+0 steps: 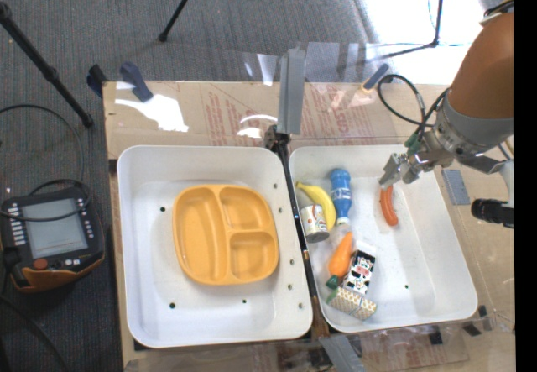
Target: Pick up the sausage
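Sausage [387, 206] is lying in the right bin [436, 278], toward its far side, apart from the other things. Nearer the camera in that bin, a patterned box [352, 304] and a milk carton [360, 270] are sitting beside a carrot [341, 254], with a can [315, 222], banana [319, 201] and blue bottle [340, 193] beyond. A yellow plate [225, 233] is resting in the left bin [151, 278]. Just above the sausage's far end, the pincer [401, 172] is hovering with fingers spread, holding nothing.
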